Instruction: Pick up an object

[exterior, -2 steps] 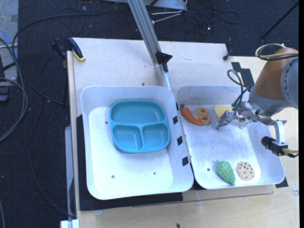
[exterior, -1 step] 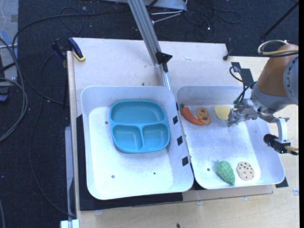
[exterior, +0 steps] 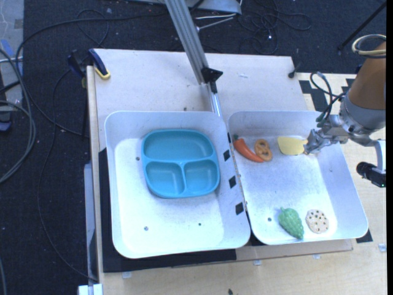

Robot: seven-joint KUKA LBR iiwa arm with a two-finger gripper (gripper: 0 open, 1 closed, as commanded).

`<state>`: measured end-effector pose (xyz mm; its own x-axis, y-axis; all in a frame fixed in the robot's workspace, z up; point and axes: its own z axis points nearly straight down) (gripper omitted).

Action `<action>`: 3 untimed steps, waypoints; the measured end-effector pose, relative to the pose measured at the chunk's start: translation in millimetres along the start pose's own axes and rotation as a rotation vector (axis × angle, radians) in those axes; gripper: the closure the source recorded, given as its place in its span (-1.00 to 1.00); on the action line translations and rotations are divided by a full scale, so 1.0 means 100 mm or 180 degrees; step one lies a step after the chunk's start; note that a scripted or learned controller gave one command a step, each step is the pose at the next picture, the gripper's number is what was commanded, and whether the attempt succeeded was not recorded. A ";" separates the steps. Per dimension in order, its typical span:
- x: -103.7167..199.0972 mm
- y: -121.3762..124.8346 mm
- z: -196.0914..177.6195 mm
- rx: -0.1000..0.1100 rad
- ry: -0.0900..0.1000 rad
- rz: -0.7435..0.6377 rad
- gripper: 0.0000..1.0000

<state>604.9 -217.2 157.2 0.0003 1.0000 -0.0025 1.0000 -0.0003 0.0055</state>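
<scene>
In the right-hand shallow white plastic bin (exterior: 344,183), toward its far edge, lies a small pale yellow rounded piece of toy food (exterior: 290,145), and the end effector (exterior: 312,145) sits right against that piece's right side, touching it or very nearly so. Whether it is open or closed, and whether it has any hold on the yellow piece, I cannot tell at this size; nothing clearly sits within its grasp.

The yellow piece looks like light moulded plastic: stiff, smooth, probably a bit slippery, and not fragile. Being rounded and low, it would likely squirt sideways under an off-centre pinch, so a hold across its narrower middle seems the safest bet.

Just left of the yellow piece lies a small tan pretzel-shaped toy (exterior: 263,148), touching an orange carrot-shaped toy with a green tip (exterior: 247,149) further left. These are close enough that a push leftward could shove the yellow piece into them. The bin's sloping far wall, just beyond the yellow piece, leaves little room on that side.

Well nearer the camera from the yellow piece, a green knobbly leafy toy (exterior: 291,222) and a round speckled biscuit-like toy (exterior: 317,221) lie side by side, out of the way. Far to the left, in the other white bin (exterior: 123,220), rests a blue three-compartment plastic plate (exterior: 181,163)
</scene>
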 end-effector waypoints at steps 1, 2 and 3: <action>-0.04 -0.01 -0.44 -0.0001 0.0000 -0.0001 1.00; 0.00 -0.08 -0.96 0.0001 0.0001 -0.0008 1.00; 0.49 -0.09 -0.85 0.0021 0.0011 -0.0020 1.00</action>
<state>595.8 -168.2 241.7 -0.0060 1.0000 0.0008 1.0000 0.0060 -0.0011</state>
